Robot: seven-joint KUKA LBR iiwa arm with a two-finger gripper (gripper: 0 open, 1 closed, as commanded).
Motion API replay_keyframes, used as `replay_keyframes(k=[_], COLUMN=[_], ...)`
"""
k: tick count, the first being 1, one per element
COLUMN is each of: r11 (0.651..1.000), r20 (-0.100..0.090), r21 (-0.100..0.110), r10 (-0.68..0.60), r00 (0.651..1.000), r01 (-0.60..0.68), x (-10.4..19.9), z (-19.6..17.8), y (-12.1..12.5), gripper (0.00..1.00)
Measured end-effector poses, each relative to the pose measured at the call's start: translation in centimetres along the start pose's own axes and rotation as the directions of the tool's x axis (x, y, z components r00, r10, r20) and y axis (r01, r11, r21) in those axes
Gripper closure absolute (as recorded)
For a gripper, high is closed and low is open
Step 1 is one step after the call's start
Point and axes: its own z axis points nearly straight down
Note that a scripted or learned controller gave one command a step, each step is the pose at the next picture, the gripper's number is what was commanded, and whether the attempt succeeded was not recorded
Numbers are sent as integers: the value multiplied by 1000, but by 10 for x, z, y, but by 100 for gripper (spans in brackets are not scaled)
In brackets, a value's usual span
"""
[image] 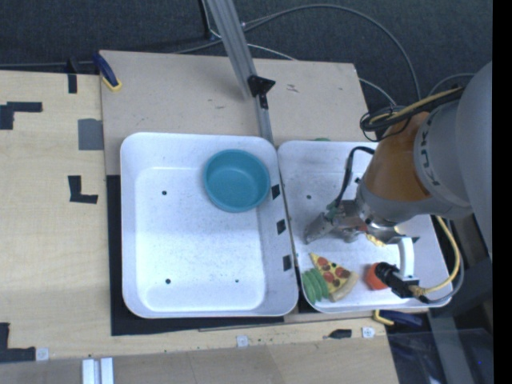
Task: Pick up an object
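White left bin (152,238): blue bowl (236,180) | right bin (308,166): pizza slice (330,277), orange object (376,275) | tool (314,230): grip unclear

A grey arm (448,150) with an orange band reaches from the right over the right-hand white bin (308,174), its tool (316,229) low above the bin floor, fingers spread apart with nothing between them. Just below the tool lies a toy pizza slice (330,277); a small red-orange object (376,276) sits beside it to the right. In the left bin (160,238), a blue bowl (237,180) rests upright near the far right corner on the tabletop (48,214).
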Motion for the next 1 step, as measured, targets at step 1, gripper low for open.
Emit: replay_keyframes(k=[1], r11=[1000], r20=[1], r21=[-2], r10=[1], r00=[1000], r01=[-1], x=[-1], z=[-11], y=[1], gripper=[100])
